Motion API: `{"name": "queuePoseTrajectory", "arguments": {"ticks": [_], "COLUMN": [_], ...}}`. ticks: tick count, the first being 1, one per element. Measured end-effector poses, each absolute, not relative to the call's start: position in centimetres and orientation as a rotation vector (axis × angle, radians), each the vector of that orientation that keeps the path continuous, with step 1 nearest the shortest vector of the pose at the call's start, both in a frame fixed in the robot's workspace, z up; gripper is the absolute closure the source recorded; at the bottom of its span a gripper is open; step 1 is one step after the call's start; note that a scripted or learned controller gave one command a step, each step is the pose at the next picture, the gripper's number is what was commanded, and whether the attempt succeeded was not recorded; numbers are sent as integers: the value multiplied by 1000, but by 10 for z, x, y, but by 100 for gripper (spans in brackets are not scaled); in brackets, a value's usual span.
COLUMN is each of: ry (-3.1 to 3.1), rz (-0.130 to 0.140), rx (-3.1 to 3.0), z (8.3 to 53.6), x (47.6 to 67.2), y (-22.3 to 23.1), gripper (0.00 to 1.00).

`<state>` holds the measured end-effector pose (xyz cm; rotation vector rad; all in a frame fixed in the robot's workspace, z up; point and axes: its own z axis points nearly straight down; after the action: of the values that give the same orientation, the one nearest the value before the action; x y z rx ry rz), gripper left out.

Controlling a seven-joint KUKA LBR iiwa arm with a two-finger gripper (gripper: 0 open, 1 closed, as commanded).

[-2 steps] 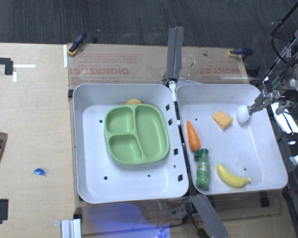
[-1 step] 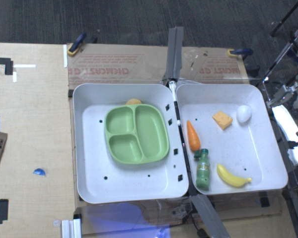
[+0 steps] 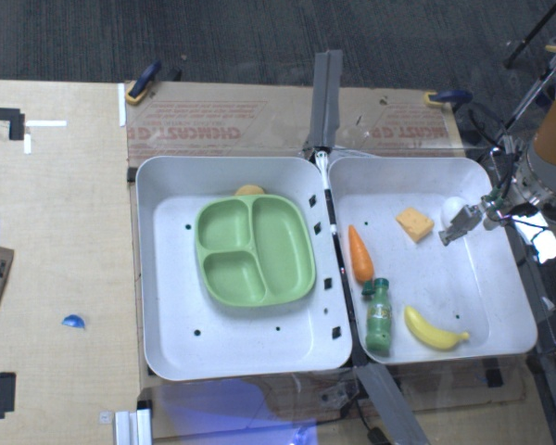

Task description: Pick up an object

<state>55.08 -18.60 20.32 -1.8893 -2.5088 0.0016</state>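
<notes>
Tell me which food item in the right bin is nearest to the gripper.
The yellow cheese wedge. It lies just left of the gripper, while the carrot and banana lie farther away.

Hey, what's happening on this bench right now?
A robot arm is reaching in from the right over the right bin, its gripper low near the bin's far right side, beside a yellow block. Nothing shows between its fingers. A carrot, a green bottle and a banana lie in that bin. The left bin holds a green divided plate.
</notes>
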Motion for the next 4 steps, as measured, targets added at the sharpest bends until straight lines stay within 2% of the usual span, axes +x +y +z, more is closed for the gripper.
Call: {"name": "queuePoseTrajectory", "arguments": {"ticks": [1, 2, 3, 4], "ry": [-2552, -2496, -2515, -2200], "rz": [0, -3, -5, 1], "rx": [-1837, -1886, -1894, -2246], "z": [93, 93, 106, 93], "x": [608, 659, 663, 659], "y": [-203, -216, -217, -222], "gripper": [0, 0, 100, 100]}}
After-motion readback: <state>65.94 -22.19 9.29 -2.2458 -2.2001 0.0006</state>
